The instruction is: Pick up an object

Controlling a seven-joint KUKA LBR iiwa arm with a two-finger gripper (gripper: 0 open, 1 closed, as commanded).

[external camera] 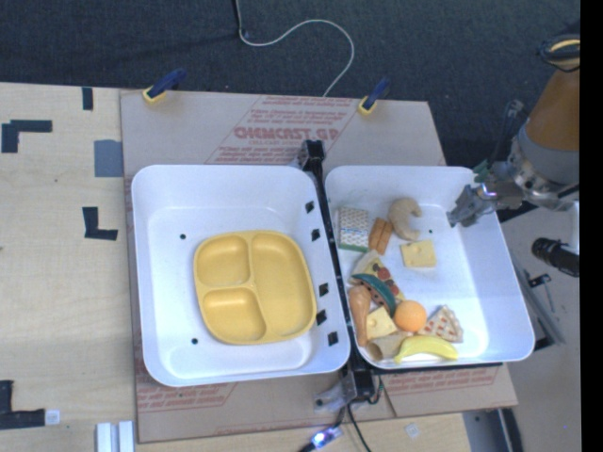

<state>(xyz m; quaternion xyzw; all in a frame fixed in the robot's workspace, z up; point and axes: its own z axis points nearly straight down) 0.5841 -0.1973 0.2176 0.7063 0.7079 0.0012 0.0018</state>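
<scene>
Presently, the grey two-finger gripper (464,208) is hovering at right of frame over the right white bin (499,281); finger state indiscernible, nothing visibly held.

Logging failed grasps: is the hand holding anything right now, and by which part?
Nothing is held. The hand hangs over the right bin's far right edge, with no object between its fingers.
</scene>
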